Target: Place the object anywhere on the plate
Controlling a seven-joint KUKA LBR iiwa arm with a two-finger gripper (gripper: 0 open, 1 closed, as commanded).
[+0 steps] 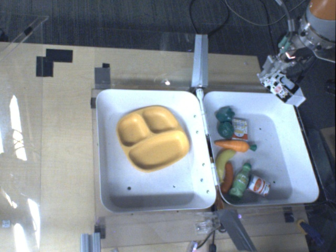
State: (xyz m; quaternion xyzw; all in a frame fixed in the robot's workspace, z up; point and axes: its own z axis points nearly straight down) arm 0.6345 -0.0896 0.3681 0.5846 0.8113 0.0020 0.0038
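A yellow three-part plate lies in the left white bin. The right bin holds a teal lumpy toy, a small red-labelled box, a carrot, a banana, a sausage, a green bottle and a small can, all along its left side. My gripper hangs at the upper right, over the far right corner of the right bin, above and apart from all the objects.
A metal divider post stands behind the seam between the bins. Black cables loop over the dark floor at the back. The wooden bench stretches to the left with black markers.
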